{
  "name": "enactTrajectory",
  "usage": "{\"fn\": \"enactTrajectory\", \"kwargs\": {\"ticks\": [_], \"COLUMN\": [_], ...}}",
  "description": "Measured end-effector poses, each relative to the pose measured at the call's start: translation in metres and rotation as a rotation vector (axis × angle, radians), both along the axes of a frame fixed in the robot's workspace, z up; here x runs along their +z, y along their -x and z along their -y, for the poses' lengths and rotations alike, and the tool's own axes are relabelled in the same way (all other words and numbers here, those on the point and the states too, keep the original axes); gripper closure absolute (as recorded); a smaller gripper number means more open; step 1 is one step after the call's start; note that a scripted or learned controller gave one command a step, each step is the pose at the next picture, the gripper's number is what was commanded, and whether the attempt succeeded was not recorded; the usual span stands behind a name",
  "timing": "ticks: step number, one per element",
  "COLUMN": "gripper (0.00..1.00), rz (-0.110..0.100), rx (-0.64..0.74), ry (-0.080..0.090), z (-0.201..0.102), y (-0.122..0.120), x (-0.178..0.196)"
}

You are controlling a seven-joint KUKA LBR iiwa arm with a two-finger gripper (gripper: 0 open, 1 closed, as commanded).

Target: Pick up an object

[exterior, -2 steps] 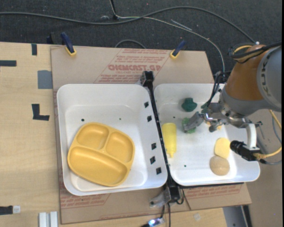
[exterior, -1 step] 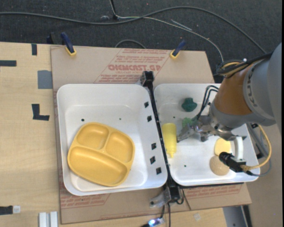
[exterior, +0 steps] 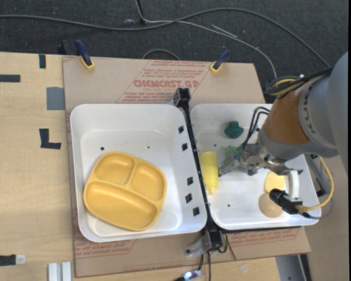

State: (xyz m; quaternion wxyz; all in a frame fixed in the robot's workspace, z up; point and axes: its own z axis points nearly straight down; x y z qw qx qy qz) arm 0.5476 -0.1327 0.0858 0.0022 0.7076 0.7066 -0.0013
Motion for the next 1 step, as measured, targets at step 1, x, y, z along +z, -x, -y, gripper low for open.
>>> {"fn": "enactTrajectory", "kwargs": {"ticks": [1], "gripper": [1.00], "rz": [0.002], "rx": [0.001], "ry": [0.001], "z": [-0.0004], "y": [-0.0006], "x": [0.0104]}}
